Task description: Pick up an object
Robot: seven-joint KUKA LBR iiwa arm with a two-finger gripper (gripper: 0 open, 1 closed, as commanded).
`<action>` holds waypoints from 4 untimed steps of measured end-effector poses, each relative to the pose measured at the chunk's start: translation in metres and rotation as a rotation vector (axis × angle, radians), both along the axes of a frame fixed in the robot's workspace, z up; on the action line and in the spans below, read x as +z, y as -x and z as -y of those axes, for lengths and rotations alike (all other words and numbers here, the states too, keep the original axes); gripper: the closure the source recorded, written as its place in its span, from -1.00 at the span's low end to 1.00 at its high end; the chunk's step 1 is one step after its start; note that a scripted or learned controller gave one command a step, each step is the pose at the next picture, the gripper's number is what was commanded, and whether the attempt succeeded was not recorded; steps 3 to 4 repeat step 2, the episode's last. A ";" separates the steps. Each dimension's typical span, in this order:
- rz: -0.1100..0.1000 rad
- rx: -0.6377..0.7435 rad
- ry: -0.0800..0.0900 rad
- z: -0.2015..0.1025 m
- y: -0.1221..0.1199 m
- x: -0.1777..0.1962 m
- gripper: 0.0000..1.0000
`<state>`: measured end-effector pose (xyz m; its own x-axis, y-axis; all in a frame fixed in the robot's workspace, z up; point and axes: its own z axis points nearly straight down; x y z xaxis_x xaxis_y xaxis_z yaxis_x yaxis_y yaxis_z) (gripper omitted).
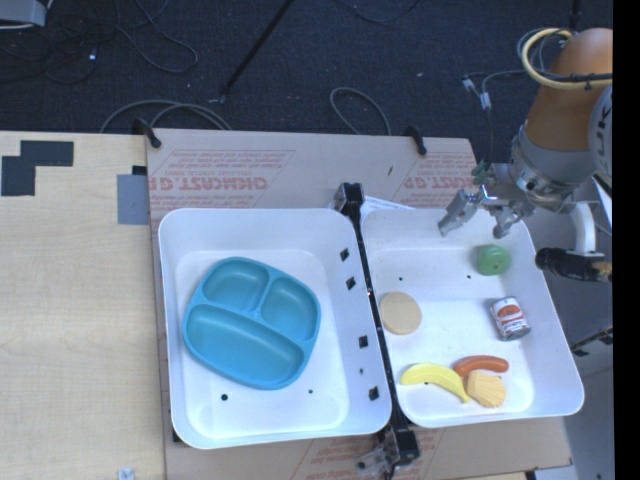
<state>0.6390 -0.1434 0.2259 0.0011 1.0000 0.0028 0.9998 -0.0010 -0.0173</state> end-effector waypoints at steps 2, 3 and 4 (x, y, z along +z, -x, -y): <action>0.006 0.002 0.001 -0.002 -0.001 -0.039 -1.00; 0.006 0.002 0.001 -0.002 -0.001 -0.039 -1.00; 0.006 0.002 0.001 -0.002 -0.001 -0.039 -1.00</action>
